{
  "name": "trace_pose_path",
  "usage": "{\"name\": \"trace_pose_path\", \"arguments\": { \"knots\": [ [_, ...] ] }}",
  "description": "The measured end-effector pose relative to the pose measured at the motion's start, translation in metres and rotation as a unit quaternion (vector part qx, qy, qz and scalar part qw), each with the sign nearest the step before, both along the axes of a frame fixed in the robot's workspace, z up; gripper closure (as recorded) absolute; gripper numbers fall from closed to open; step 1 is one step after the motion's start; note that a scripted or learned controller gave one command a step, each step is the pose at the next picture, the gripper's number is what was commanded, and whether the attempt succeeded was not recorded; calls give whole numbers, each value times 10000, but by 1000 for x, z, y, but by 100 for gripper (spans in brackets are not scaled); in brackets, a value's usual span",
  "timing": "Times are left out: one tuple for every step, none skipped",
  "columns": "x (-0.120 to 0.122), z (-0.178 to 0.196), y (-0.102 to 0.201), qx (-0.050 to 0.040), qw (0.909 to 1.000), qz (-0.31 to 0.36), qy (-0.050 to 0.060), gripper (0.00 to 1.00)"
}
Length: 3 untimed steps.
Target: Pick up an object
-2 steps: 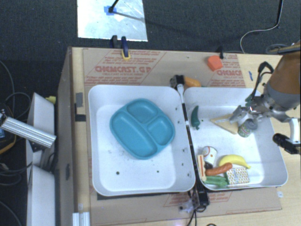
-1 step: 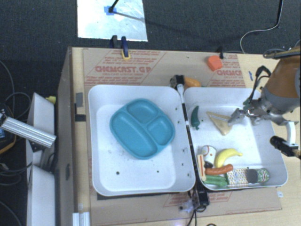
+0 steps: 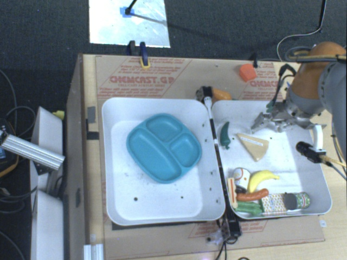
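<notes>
Arm's reaching in from the right; gripper [image 3: 262, 121] is hovering over the right bin [image 3: 320, 188], upper part, fingers spread w/ nothing between them. Cheese wedge [image 3: 255, 145] is lying just below it. Banana [image 3: 261, 179] is sitting nr the front. Blue tray [image 3: 164, 147] is resting in the left bin [image 3: 122, 199].

claw [image 3: 264, 121] hovers in right bin [image 3: 320, 196] above wedge [image 3: 255, 145], banana [image 3: 261, 178].

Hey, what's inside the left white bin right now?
The left white bin holds one blue divided plate with three compartments, lying flat. Whatever is beneath the plate is covered.
</notes>
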<state>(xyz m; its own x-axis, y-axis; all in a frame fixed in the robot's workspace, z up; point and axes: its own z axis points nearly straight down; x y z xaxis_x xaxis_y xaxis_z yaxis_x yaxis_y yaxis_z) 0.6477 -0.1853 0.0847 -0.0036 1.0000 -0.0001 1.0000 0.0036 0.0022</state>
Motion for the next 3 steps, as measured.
{"name": "trace_pose_path", "arguments": {
  "knots": [
    [-21,2,36,2,10000,6,0,0],
    [-54,0,60,2,10000,-5,9,0],
    [8,0,33,-5,10000,2,-7,0]
  ]
}}
